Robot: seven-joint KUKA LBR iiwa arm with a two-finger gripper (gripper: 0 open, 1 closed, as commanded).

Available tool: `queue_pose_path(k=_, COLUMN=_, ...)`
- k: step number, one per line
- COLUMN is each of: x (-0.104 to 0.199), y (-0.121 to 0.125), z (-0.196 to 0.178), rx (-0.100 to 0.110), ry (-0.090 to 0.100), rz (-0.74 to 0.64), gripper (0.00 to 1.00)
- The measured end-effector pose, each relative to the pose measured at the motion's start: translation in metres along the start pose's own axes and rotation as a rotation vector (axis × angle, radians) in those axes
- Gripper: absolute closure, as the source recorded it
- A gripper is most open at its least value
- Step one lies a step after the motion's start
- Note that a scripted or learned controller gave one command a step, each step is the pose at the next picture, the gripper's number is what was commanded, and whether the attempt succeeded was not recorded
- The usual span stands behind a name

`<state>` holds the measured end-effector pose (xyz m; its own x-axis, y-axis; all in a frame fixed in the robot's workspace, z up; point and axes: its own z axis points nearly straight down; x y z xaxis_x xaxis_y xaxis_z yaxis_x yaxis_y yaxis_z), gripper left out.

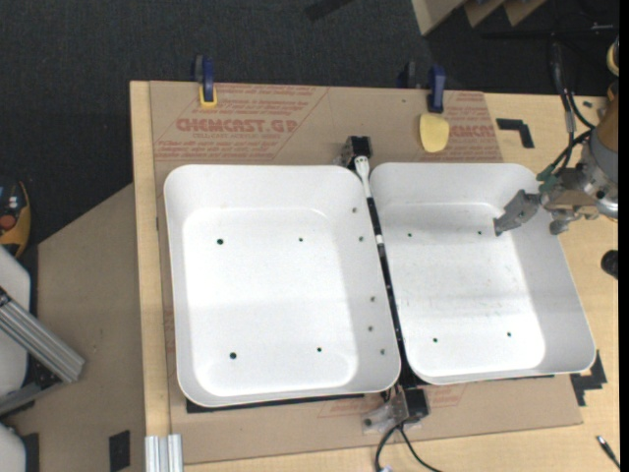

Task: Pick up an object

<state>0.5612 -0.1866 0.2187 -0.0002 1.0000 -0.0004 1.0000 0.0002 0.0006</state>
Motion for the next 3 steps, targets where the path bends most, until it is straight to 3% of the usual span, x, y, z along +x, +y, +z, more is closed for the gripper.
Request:
queue_pose_path(k=1, x=0.065, y=-0.035, z=-0.115, rx=-0.006, ry=0.000, rz=-0.005, gripper=0.00)
queue_pose_path(k=2, x=0.062, y=-0.033, z=-0.120, rx=-0.004, ry=-0.001, rz=-0.002, gripper=1.00)
queue_pose_path(k=3, x=0.097, y=-0.031, z=-0.027, rx=0.009, ry=0.003, rz=-0.003, gripper=1.00)
